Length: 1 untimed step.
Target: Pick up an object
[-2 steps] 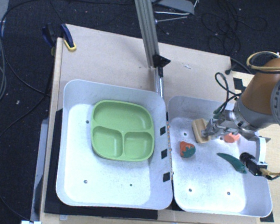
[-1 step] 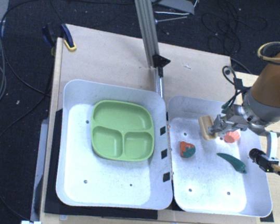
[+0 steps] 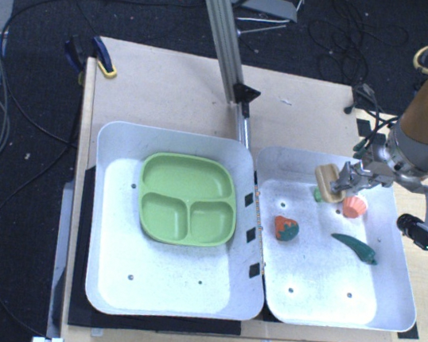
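Claw hovering over right bin, upper right of frame, beside tan block and pink object; I'm unable to judge its opening.

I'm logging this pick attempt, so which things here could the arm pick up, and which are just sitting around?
Job in hand: gripper; tan block, pink piece, red and teal toy, dark green piece, all in the right bin.

Lying about: green divided plate, left bin, blue clamp.
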Motion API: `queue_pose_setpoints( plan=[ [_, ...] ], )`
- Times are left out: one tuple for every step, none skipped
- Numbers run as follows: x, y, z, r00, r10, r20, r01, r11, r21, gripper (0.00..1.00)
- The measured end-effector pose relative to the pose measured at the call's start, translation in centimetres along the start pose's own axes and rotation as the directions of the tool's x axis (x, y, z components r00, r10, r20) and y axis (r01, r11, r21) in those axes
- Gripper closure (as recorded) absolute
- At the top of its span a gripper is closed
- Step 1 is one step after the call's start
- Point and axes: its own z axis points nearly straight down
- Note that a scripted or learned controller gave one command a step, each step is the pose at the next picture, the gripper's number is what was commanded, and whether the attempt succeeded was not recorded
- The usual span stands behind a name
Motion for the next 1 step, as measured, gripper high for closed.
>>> queue_pose_setpoints(
  plan=[
    [-0.03,0.16,-5.34,1.000,-0.001,0.000,0.001,1.000,0.000,1.00]
  ],
)
